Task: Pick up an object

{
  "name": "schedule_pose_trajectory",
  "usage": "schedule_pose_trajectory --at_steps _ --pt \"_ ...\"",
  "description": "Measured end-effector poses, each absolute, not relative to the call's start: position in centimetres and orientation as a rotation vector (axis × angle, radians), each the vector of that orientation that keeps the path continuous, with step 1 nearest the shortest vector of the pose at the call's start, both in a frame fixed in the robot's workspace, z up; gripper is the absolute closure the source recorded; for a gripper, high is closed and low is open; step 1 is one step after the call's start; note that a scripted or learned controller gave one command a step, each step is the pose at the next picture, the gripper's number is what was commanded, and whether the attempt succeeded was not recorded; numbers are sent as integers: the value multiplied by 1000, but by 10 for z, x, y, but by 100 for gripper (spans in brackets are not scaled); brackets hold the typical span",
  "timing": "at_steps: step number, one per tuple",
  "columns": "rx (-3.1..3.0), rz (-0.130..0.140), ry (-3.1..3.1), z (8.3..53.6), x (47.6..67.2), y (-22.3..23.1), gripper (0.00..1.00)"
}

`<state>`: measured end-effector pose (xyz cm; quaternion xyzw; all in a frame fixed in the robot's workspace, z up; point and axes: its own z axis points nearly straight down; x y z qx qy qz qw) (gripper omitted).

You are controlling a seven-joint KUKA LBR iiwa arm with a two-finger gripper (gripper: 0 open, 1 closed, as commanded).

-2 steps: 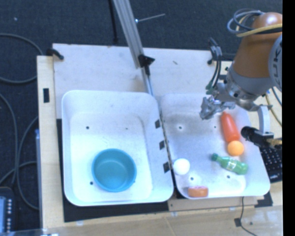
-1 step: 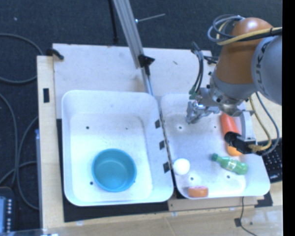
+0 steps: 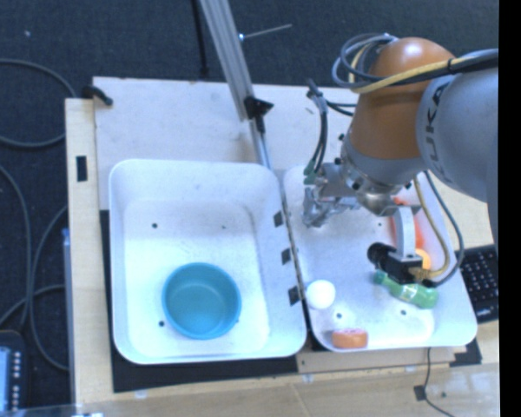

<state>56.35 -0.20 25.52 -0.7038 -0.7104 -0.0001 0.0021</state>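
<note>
Camera view shows you the gripper [image 3: 316, 214] low over the right bin [image 3: 347, 250], near its upper left corner, fingers close together with nothing between them. Pickable objects lie well apart from it: a white ball [image 3: 320, 294], an orange piece [image 3: 349, 339], a green item [image 3: 410, 291]. Centre over one (the ball sits clear of its neighbours) before descending. Beneath is a pale bench [image 3: 174, 115] on dark floor.
</note>
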Motion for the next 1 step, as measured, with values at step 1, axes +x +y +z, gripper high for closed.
schedule_pose_trajectory --at_steps 1 --pt "-2205 0 -2230 259 556 60 100"
